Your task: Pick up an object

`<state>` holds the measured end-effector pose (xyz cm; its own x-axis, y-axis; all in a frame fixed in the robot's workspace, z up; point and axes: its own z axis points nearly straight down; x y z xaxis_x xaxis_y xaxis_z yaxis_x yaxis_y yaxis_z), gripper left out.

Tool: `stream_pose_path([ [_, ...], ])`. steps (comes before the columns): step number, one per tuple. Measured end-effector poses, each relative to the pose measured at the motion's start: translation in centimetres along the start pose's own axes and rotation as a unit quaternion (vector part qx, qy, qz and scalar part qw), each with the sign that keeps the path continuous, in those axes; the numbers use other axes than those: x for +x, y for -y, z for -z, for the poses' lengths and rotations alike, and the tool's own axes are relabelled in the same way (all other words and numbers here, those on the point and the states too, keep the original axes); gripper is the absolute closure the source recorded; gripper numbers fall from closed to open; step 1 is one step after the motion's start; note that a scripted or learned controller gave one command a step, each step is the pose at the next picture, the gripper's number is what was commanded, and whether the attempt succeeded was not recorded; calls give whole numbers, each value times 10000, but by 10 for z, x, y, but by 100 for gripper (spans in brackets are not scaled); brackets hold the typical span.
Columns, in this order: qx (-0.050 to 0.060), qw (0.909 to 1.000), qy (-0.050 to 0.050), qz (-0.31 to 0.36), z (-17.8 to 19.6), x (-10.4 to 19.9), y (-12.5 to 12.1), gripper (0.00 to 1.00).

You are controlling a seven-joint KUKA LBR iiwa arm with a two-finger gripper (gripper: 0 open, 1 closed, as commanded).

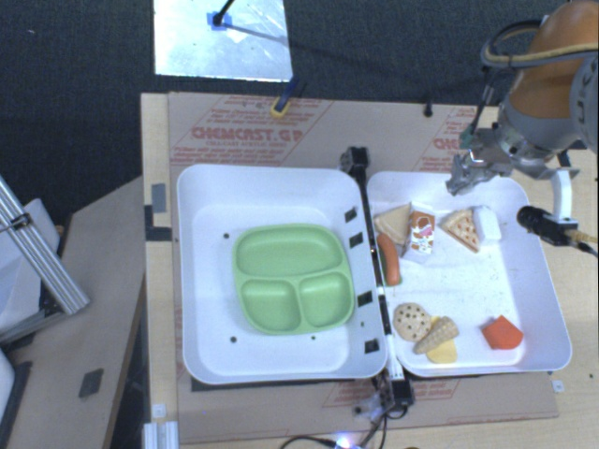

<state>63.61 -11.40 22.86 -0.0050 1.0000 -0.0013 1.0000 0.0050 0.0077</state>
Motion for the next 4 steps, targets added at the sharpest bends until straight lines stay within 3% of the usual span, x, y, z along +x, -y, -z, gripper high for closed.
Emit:
stream_pose_path([
  [2,41,10000,-17,20,3,99,44,100],
  [4,49,10000,-13,15,-10,170,82,100],
])
